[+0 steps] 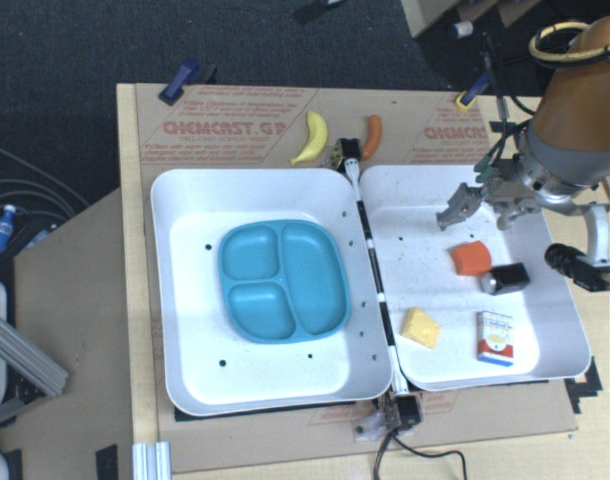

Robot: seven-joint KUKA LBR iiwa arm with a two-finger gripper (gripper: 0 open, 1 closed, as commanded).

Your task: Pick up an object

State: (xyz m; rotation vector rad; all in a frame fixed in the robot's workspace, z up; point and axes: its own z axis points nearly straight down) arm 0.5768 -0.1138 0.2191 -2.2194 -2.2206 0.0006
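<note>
Arm [575, 118] cut off above end effector [482, 204]

2 white bins [185, 208], 1 blue tray [283, 280], 1 banana [311, 138], 1 carrot [371, 135], 1 orange block [471, 258], 1 cheese wedge [420, 328], 1 small box [496, 337], 1 black cylinder [506, 279].

A: What lies in the right bin [555, 353]?

B: An orange block [471, 258], a dark cylinder [506, 278] just beside it, a yellow wedge [420, 328] and a small white box [496, 337] with red and blue print.

A: And the gripper [485, 206]?

B: It hangs over the far part of this bin, with the fingers spread and nothing between them.

A: The left bin [180, 298]?

B: It holds a blue divided plate [283, 280]. Behind the bins, on the board, lie a banana [311, 138] and an orange sausage-like thing [371, 135].
</note>
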